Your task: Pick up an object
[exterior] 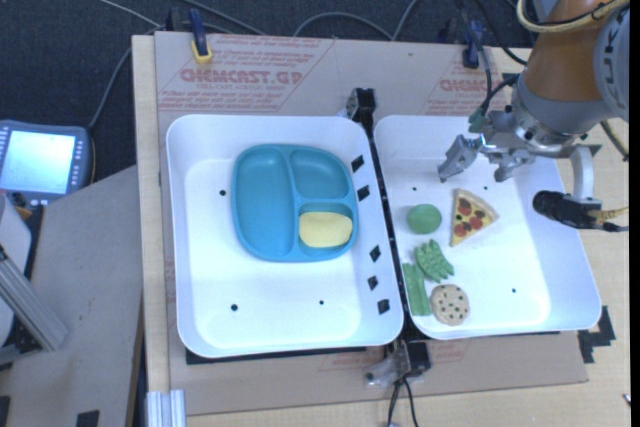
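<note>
Two white bins sit side by side on the bench. The left bin (200, 245) holds a blue divided plate (270, 205) with a yellow piece (325, 229) in its near-right compartment. The right bin (540, 265) holds the toy food — a pizza slice (470, 216), a round green piece (424, 217) just left of it, a leafy green piece (434, 260) nearer, a long green piece (416, 289) by the bin's left wall, and a cookie (450, 303) nearest of all. The gripper (478, 161) hangs over the far part of the right bin, just beyond the pizza slice, its jaws spread wide with nothing between them.
</note>
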Available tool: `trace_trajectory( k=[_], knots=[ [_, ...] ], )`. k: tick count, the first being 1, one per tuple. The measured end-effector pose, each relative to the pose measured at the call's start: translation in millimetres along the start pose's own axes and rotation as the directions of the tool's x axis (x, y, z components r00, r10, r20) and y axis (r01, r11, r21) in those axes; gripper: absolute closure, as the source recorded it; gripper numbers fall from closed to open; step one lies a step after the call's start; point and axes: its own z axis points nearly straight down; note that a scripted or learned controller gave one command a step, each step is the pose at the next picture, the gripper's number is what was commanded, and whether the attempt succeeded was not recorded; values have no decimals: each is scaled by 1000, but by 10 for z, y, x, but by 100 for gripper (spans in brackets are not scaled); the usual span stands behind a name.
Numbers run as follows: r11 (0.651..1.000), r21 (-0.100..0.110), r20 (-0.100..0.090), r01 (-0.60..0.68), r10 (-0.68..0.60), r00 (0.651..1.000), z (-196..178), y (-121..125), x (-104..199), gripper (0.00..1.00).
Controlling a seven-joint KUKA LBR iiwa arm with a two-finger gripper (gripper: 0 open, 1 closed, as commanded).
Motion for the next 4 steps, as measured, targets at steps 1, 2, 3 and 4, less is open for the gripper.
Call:
trace_trajectory(
  k=[1,2,3,4],
  knots=[
    [1000,-15,2,3,-3,1000,-83,31,3,0],
    [1000,-10,2,1,-1,1000,367,63,-57,0],
    [1000,-12,2,3,-3,1000,891,169,-59,0],
    [1000,-17,3,2,-2,1000,992,181,-57,0]
  ],
)
